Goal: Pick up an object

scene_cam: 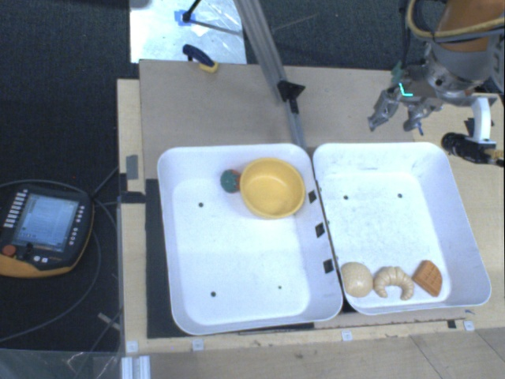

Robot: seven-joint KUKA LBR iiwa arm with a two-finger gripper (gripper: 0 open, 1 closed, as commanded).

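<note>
My gripper [398, 118] hangs above the bench just behind the right bin's [442, 172] far rim, its two fingers spread apart with nothing between them. Along that bin's near edge lie a pale round bun [356, 279], a croissant [394, 282] and a brown waffle-like piece [428, 277]. In the left bin [197, 259] a yellow bowl [271, 187] sits at the far right corner, with a small dark green ball [230, 181] touching its left side.
A grey pole [267, 46] slants across the bench behind the bins, ending in a black clamp. A teach pendant [43, 227] lies on the floor at left. A yellow-and-black clip [200, 58] rests at the bench's far edge.
</note>
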